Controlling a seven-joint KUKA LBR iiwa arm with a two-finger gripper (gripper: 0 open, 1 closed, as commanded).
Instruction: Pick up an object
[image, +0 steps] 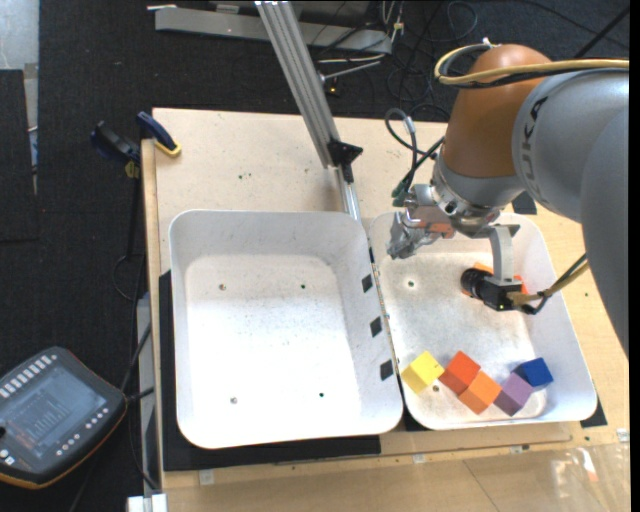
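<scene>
We hover claw (405, 240) over right bin (570, 340), grip state unclear. Approach step. Next: swing toward blocks at 5 o'clock, yellow block (423, 371) nearest, descend.

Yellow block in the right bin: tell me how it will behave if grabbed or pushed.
The yellow block looks like a rigid cube with flat faces, so it should slide, not roll. It seems small and probably light. It touches the orange block, so a push would likely shift that too.
</scene>
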